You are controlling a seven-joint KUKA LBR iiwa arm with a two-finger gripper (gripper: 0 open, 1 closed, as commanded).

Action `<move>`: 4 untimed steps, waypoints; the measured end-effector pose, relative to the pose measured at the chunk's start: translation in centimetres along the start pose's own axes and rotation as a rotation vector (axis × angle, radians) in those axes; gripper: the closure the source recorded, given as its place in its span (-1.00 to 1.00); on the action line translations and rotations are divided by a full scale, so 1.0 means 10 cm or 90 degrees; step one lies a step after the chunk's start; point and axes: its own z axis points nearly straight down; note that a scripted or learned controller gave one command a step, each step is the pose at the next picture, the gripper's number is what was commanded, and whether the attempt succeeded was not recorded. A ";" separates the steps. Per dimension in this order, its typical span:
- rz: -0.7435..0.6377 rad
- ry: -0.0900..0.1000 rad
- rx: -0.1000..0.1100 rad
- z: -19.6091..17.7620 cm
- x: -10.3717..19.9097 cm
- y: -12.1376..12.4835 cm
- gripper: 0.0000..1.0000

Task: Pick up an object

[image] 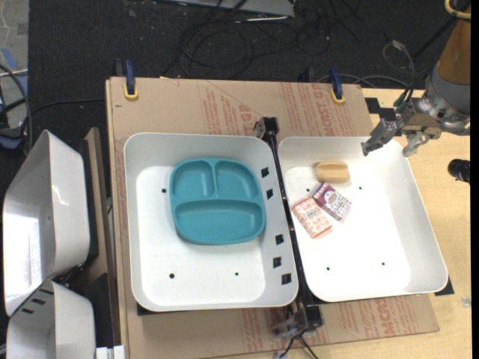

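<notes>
A robot gripper (393, 142), jaws spread and holding nothing, hovers over the right bin's (389, 230) far edge, with a tan block (332, 173) and two small packets (322, 209) lying near that bin's left wall.

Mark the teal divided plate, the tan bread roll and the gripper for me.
teal divided plate (218, 202): camera view, on the rib between its compartments.
tan bread roll (332, 172): camera view, middle of its top.
gripper (394, 142): camera view, midway between its open fingertips.
</notes>
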 end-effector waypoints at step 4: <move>0.001 -0.001 -0.004 1.29 -0.05 0.02 -1.00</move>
